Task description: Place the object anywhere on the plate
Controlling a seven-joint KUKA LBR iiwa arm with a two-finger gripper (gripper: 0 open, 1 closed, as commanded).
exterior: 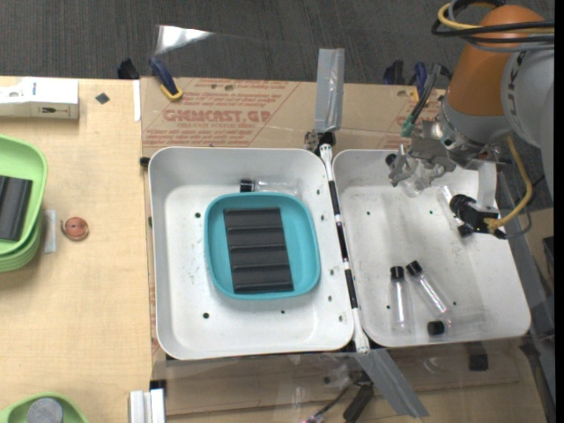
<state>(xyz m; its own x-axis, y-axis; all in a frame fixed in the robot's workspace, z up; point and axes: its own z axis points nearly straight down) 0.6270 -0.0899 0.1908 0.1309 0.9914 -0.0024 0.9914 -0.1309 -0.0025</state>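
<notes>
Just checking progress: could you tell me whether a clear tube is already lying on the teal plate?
No, the teal plate carries a black ridged insert; two clear tubes lie in the right bin.

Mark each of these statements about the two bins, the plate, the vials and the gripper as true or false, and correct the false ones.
1. The teal plate sits in the left bin. True.
2. A dark ribbed block lies on the plate. True.
3. The two clear vials lie on the plate. False: they lie in the right bin, near its front.
4. The gripper hovers over the left bin. False: it is above the far part of the right bin.
5. A small vial lies in the left bin just behind the plate. True.
6. The two bins stand far apart. False: they sit side by side, edges meeting.
</notes>
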